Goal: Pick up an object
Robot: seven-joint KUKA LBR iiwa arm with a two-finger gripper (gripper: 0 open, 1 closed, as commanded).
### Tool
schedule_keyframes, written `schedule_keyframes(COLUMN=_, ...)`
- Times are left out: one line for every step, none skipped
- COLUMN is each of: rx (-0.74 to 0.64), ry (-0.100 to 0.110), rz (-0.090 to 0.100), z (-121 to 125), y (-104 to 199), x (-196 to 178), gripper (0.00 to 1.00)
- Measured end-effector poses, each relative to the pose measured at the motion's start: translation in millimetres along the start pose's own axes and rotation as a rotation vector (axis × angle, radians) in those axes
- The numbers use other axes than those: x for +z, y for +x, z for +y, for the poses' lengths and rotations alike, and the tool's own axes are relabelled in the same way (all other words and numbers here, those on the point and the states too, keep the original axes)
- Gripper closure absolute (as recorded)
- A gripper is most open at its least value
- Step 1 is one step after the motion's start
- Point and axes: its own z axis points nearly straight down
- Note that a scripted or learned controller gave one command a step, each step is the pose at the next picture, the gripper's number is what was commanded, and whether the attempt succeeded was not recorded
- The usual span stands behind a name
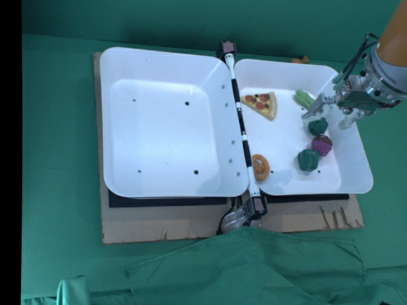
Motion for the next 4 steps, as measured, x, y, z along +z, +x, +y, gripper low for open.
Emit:
schedule_keyframes(rx=0.008, ry=0.008, rz=0.0, z=-26.8, y=-57.7, x=80.8, gripper=0.0)
schedule_keyframes(rx=-0.003, ry=0.002, rz=0.0, z=47.1, y=-44.1, x=152.8, gripper=0.0)
schedule_keyframes(rx=-0.003, ry=-0.007, rz=-0.004, z=144.9, y=-78.5, x=162.6, gripper=0.0)
schedule_keyframes(rx=0.001, ry=0.0, rz=-0.002, z=175.2, y=-78.4, x=175.7, gripper=0.0)
